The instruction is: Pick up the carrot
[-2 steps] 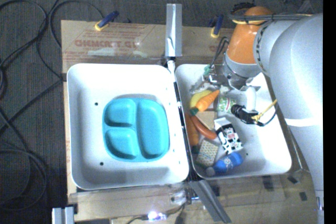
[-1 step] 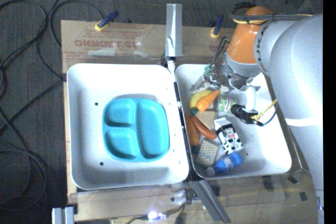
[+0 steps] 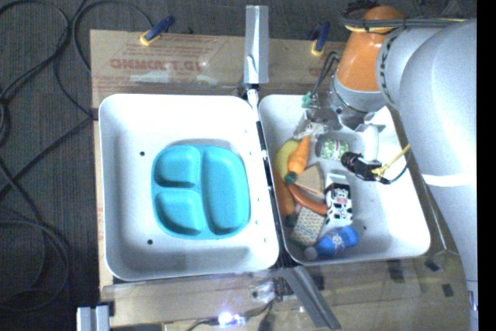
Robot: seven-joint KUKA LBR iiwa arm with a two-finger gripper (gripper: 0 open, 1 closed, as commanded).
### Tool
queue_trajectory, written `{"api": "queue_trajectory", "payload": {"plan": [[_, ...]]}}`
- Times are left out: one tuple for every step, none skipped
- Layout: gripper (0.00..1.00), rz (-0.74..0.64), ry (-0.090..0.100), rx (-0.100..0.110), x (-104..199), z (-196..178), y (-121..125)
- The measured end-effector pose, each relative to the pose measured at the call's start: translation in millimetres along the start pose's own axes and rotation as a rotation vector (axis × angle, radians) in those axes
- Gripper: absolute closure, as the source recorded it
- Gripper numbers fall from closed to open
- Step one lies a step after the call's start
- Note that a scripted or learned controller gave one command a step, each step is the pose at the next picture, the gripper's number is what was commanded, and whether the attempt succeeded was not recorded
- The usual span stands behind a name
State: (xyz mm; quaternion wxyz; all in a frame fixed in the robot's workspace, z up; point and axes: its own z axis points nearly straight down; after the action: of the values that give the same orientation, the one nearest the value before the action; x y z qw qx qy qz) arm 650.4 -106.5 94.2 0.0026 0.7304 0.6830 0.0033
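Note:
The carrot (image 3: 299, 156) is a short orange cone with a green stub at its lower end. It lies in the right bin (image 3: 403, 236) near the bin's left wall, beside a yellow banana (image 3: 284, 156). The gripper (image 3: 319, 124) hangs under the arm's orange band in the bin's upper part. It sits right over the carrot's narrow upper tip. The wrist hides whether it touches the carrot.
Crowded around the carrot are a green-labelled can (image 3: 332, 147), a hot dog (image 3: 310, 201), a cow-patterned carton (image 3: 338, 201), a waffle piece (image 3: 308, 227) and a blue object (image 3: 338, 242). The left bin (image 3: 116, 167) holds a blue divided plate (image 3: 203, 188).

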Motion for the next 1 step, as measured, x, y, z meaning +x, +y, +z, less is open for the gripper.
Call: {"api": "queue_trajectory", "payload": {"plan": [[1.00,0.134,-0.002,0.014,92.0,-85.8,-41.6]]}}
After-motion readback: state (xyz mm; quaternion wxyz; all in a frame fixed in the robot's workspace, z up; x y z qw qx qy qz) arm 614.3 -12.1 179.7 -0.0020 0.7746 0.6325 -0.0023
